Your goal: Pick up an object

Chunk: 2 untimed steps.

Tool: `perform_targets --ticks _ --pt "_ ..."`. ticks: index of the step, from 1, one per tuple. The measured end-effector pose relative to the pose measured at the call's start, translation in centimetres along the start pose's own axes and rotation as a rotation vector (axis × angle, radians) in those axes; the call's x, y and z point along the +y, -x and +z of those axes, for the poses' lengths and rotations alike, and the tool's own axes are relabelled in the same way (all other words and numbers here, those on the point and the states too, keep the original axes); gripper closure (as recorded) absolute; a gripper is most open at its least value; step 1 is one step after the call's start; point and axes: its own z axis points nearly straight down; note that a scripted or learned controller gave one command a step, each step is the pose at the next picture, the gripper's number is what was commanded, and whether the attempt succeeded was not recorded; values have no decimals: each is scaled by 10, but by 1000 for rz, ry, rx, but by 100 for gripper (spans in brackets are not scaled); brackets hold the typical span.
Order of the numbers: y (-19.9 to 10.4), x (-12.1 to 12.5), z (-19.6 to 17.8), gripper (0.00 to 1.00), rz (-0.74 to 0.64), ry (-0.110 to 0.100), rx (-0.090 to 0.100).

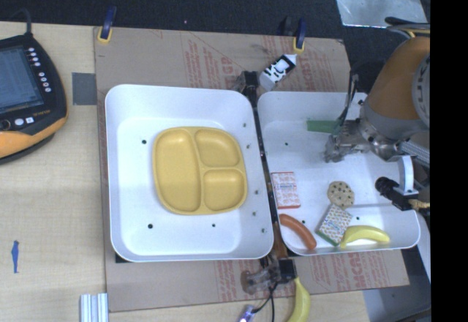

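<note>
My gripper [341, 148] hangs low over the upper middle of the right bin [292, 112], under the grey arm with its orange band. A flat green strip [320, 125] lies just up and left of it. Below it, along the bin's front, lie a round cookie [340, 193], a speckled cracker packet [335, 223], a yellow banana [363, 236], a red sausage [298, 231] and a red-and-white packet [285, 190]. I see nothing held in the gripper.
The left bin [124, 225] holds a yellow divided plate [199, 169]. A black-and-white object [278, 70] lies behind the bins and a second banana [298, 302] in front of them. A teach pendant [25, 97] sits at far left.
</note>
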Motion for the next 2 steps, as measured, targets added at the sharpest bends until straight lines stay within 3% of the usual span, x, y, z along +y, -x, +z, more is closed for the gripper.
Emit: perform_targets --ticks 1,2 --pt "0 0 0 0 -1 0 -1" --pt "52 72 10 0 2 1 2"
